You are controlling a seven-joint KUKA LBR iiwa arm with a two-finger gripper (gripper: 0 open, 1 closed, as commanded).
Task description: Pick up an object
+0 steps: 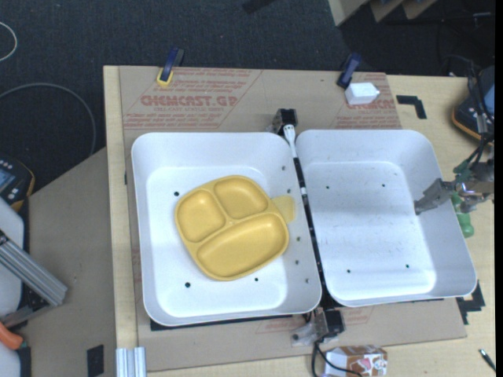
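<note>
Your target is the yellow plate [231,227], a three-compartment tray lying flat in the left bin [149,163], a little toward that bin's inner wall, with one small tab reaching toward the divider. Nothing else lies in that bin with it. The right bin [424,277] sits just beside it, the two rims touching along the middle.

The gripper [431,197] hangs at the right bin's far right rim, well apart from the plate; you cannot tell from here whether its jaws are spread or pressed together, and nothing shows between them.

To do this step well, you likely need to carry the gripper across the right bin and over the divider before descending. The plate is wide and shallow, so aim for a rim or a ridge between compartments rather than the flat middle, where the grip could slip.
</note>
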